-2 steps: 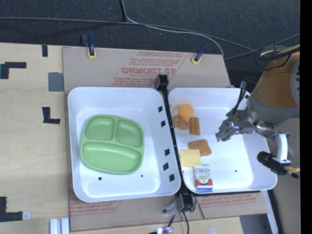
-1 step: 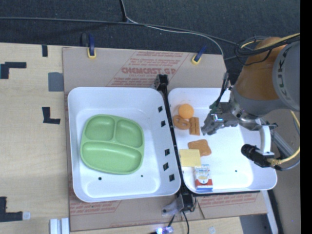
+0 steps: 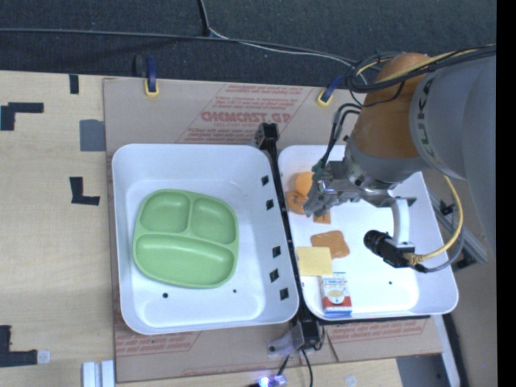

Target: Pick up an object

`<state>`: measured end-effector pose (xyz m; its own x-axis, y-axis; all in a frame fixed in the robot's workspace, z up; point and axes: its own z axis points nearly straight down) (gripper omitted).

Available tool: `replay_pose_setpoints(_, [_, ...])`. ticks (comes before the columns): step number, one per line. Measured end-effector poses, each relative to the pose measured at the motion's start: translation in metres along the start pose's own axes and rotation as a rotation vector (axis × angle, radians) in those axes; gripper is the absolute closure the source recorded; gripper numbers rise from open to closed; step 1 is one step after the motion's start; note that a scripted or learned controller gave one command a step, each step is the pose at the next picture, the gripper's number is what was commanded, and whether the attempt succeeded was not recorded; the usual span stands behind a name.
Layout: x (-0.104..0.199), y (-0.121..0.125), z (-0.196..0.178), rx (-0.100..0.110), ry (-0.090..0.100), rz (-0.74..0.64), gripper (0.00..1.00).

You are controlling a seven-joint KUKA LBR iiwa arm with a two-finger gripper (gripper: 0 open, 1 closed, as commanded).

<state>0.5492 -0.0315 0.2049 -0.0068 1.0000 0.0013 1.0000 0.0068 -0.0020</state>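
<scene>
Pincer low in right bin, whether spread or closed I cannot tell; orange object just left of it, touching or nearly; risk: fingers nudge it against the bin wall instead of enclosing it
</scene>
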Motion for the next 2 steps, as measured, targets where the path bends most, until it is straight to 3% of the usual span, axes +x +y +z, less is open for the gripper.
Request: replay_pose_setpoints(2, [0.093,0.046,0.0,-0.002,0.0,0.0,1.0])
